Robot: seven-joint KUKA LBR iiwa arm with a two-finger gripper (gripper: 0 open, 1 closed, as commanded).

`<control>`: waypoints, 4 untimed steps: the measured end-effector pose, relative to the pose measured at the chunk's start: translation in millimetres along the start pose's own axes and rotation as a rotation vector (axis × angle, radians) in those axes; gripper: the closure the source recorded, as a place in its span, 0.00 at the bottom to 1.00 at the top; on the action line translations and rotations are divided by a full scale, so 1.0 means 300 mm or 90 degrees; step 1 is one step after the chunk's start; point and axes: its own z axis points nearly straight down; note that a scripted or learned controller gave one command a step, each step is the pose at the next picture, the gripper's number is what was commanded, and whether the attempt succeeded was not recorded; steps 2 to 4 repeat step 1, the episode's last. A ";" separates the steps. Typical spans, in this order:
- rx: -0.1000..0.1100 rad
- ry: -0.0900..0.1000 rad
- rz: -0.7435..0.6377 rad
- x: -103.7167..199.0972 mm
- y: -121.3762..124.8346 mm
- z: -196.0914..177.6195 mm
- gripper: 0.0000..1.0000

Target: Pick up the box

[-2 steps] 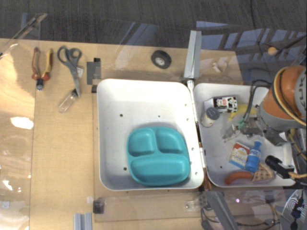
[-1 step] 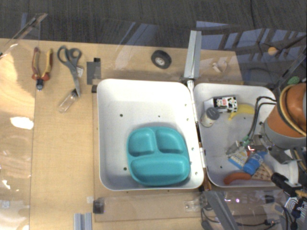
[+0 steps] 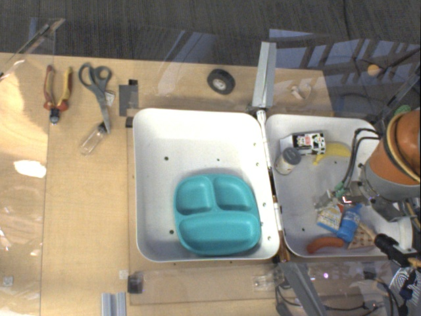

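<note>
Camera view, looking down at a slant: two white bins sit side by side on a wooden bench. The left bin (image 3: 151, 143) holds a teal divided tray (image 3: 217, 214), lying toward its near right part. The right bin (image 3: 296, 239) holds a clutter of small things. Near its far left corner lies the box (image 3: 308, 141), small, black and white with a red mark, flat on the bin floor; just beside it to the right is a yellow piece (image 3: 337, 151), and just below it to the left a grey round cap (image 3: 290, 156) on a pale disc. The arm (image 3: 402, 157) comes in from the right, its orange band over a grey wrist, with a black cable looping out over the bin. The gripper (image 3: 342, 199) is down low in the middle of the right bin, among a blue packet (image 3: 347, 221), a silvery wrapper and a red sausage-shaped thing (image 3: 325, 244) near the front wall. Whether it is spread or pressed together cannot be told, since clutter and the wrist blur it; nothing can be made out between its tips. The box is well apart from the gripper, toward the far wall. On the bench beyond the bins lie pliers (image 3: 55, 92), scissors (image 3: 99, 91) and a tape roll (image 3: 221, 81).
</note>
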 end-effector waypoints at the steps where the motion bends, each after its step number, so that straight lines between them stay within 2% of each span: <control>1: 0.013 0.005 0.135 0.198 0.002 -0.380 1.00; 4: 0.013 0.005 0.135 0.198 0.002 -0.380 1.00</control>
